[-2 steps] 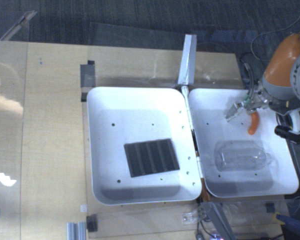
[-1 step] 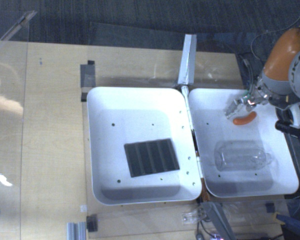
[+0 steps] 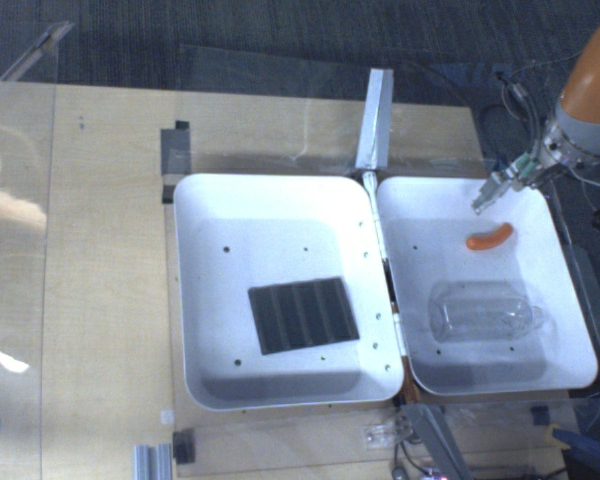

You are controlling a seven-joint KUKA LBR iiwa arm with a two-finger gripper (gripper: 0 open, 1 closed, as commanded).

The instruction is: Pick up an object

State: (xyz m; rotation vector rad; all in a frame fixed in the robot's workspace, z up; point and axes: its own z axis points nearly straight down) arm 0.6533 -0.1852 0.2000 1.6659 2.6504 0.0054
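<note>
Where the arm enters at the upper right of the frame, the gripper hangs over the top edge of the right bin, and whether it is spread or closed cannot be told at this size; nothing shows between its tips. The orange sausage-shaped object lies just below them, apart, in the bin's upper half. Lower in the same bin lies a clear plastic bottle. A dark ribbed slab rests in the left bin.

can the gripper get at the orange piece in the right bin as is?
Probably yes. The gripper hangs just above the orange piece, which lies alone on the right bin floor. The clear bottle lies apart, nearer the camera.
</note>
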